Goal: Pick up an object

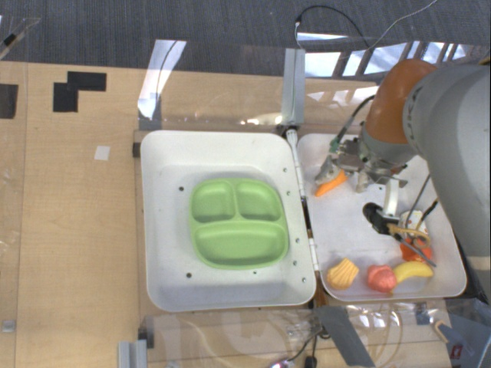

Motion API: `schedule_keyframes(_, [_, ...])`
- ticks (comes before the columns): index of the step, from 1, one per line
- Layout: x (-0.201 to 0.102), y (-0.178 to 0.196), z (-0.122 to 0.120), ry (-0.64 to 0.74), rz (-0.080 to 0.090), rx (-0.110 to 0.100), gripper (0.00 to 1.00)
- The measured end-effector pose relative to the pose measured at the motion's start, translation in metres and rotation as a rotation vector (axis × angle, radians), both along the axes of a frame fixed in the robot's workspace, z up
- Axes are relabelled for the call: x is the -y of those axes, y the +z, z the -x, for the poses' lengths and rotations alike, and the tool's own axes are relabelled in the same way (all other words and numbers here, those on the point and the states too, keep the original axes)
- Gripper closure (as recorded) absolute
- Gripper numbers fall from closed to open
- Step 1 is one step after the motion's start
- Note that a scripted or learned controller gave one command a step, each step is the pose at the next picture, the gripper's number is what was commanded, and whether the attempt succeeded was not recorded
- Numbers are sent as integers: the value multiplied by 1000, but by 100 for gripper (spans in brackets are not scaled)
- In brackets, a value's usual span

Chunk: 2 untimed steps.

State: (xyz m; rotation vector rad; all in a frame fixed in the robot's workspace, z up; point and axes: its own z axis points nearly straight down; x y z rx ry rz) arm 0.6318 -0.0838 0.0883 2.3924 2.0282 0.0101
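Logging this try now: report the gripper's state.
Gripper: low in the right bin, right beside the orange carrot piece; a grasp cannot be told.

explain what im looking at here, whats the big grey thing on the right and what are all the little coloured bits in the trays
The big grey thing is a robot arm with an orange band, reaching in from the right. One camera fixed above the bench looks down at a slant on two shallow white bins side by side.

The left bin holds a green divided plate with three compartments. The right bin holds small toy foods: an orange carrot-like piece near the top, and along the bottom a yellow corn-like piece, a red fruit and a yellow banana. A small red and orange item lies just above the banana.

The arm's pincer sits low over the right bin, right beside the carrot piece. Whether it grips anything is unclear from this angle.
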Motion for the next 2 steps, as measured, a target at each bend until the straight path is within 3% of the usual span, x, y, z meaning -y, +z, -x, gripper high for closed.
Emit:
schedule_keyframes(1, [-2, 13, -2, 6, -2, 6, 100])
schedule_keyframes(2, [-8, 91, -30, 195, -1, -32, 100])
